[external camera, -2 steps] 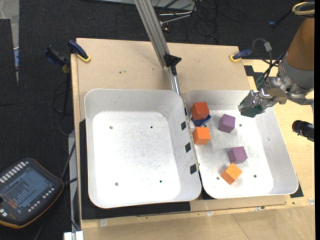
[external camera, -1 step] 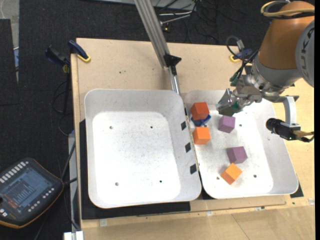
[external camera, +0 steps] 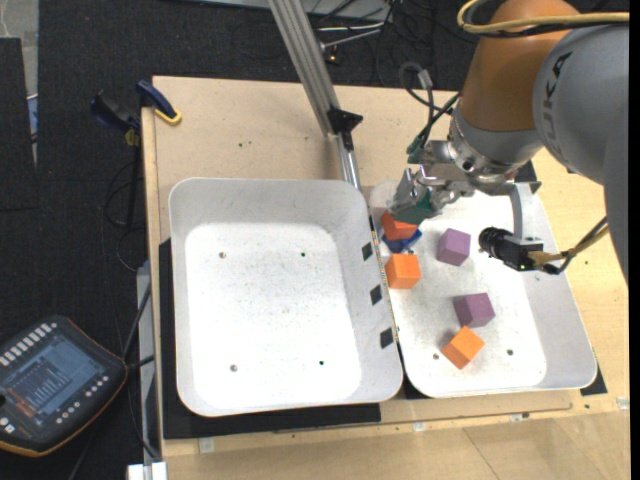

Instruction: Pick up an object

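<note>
My gripper (external camera: 413, 196) hangs low over the far left corner of the right bin (external camera: 530, 368), under the grey and orange wrist. A small green object (external camera: 418, 208) shows right at its tip. Just below it lies a red-orange block (external camera: 399, 229) with a blue piece (external camera: 411, 239) peeking out beside it. An orange cube (external camera: 403, 270) sits a little nearer along the bin's left wall. Two purple cubes (external camera: 454, 246) (external camera: 474, 308) and another orange cube (external camera: 464, 347) are spread over the bin floor.
The left bin (external camera: 270, 288) stands beside the right one, their rims touching. A slanted metal pole (external camera: 310, 68) comes down to the bench behind the bins. A black fitting (external camera: 505, 246) with a cable hangs off the arm over the right bin.
</note>
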